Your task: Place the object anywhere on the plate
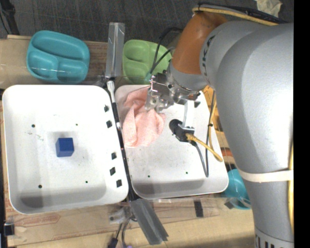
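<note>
The pincer [156, 103] hung over the crumpled pink cloth [142, 124] at ten o'clock in the right white bin [165, 175], seemingly to lift it toward the green divided plate [138, 60] at twelve; open or closed, I couldn't tell.

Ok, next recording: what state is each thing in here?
Blue cube: resting flat in the left bin, alone.
Pink cloth: crumpled in the right bin's upper left corner.
Gripper: low at the cloth's upper edge; contact unclear.
Teal plate: right way up on the bench behind the left bin.
Green plate: behind the right bin, partly hidden by the arm.
</note>
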Motion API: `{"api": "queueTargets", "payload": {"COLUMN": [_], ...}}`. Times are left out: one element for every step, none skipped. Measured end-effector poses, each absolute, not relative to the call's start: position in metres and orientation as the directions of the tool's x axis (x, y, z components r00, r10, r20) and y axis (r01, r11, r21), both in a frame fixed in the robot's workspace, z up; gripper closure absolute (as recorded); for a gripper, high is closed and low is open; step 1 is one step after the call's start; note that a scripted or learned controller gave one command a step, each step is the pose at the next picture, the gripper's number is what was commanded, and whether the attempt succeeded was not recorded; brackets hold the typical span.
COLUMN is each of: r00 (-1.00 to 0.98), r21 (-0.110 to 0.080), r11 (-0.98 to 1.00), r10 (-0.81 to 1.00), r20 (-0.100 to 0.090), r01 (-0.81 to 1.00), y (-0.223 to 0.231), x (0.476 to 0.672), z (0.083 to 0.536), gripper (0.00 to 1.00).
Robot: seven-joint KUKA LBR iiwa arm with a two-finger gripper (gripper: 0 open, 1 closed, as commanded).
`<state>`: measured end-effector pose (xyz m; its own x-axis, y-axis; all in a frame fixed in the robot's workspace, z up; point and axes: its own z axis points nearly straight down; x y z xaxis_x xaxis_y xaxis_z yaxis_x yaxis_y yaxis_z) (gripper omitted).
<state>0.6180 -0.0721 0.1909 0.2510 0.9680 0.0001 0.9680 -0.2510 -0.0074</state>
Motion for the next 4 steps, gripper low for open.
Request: {"api": "queueTargets", "payload": {"r00": [0.44, 0.498, 0.478, 0.485], "r21": [-0.003, -0.005, -0.005, -0.004], "r11": [-0.44, -0.498, -0.478, -0.485], "r10": [0.898, 0.867, 0.878, 0.875], "r20": [-0.001, -0.003, -0.002, -0.003], "r01": [0.898, 0.867, 0.878, 0.875], "y": [0.042, 0.115, 0.095, 0.151], "x": [0.609, 0.583, 0.611, 0.586], "z": [0.244, 0.168, 0.191, 0.167], "gripper": [1.0, 1.0, 1.0, 1.0]}}
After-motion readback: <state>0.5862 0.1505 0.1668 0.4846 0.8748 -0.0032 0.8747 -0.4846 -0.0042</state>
